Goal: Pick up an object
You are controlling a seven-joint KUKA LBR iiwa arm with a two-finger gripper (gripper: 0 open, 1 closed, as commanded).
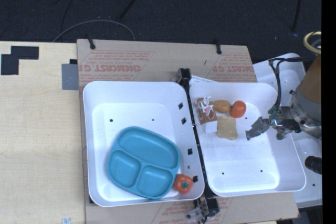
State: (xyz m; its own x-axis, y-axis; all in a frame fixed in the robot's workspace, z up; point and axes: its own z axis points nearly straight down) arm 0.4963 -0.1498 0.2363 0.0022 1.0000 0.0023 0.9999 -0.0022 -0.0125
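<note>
I've got the arm [310, 97] coming in from the right, over the right bin's [262, 181] right wall. Gripper [261, 127] sits low over the right bin, dark fingers pointing left, just right of the food cluster. Can't tell the claw's state from this angle; I see nothing between its tips.

Right bin, upper left part: a small red-and-white packet [206, 109] by the divider, a yellow-orange piece [222, 106] next to it, a red tomato-like ball [238, 109] touching that on its right. Just below them lies a tan bread-like slice [227, 128], nearest thing to the gripper, apart from it by a small gap.

Left bin [100, 97]: a blue three-compartment tray [144, 161] lying flat, lower centre. A 2nd small red-orange fruit w/ green top [183, 183] sits at the tray's lower right corner, touching or almost touching its rim, near the bin's right wall.

Both bins rest on a cardboard sheet [157, 63].
</note>
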